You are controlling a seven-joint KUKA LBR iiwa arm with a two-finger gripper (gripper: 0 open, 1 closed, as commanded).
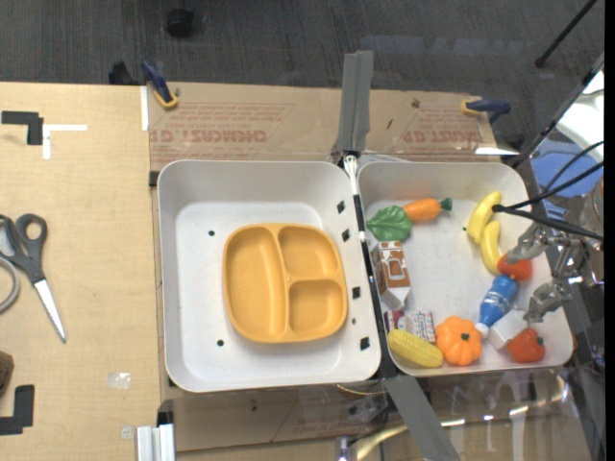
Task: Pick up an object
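The right bin [437,176] holds several toy foods. Among them are a green leaf [388,223], a carrot [425,208], a banana [486,229], a red tomato [514,268], a blue bottle [496,302], an orange pumpkin [458,341], a corn cob [414,350], a red pepper [526,346] and a brown box [392,265]. My gripper [532,277] hangs at the bin's right side, open. One fingertip lies just above the tomato and the other beside the bottle's right end. Nothing is gripped between them.
The left bin [183,286] bears a yellow divided plate [284,282]. Scissors [36,267] lie on the wooden bench at far left. Cables and arm parts crowd the right bin's right rim. Blue clamps [159,84] sit at the back edge.
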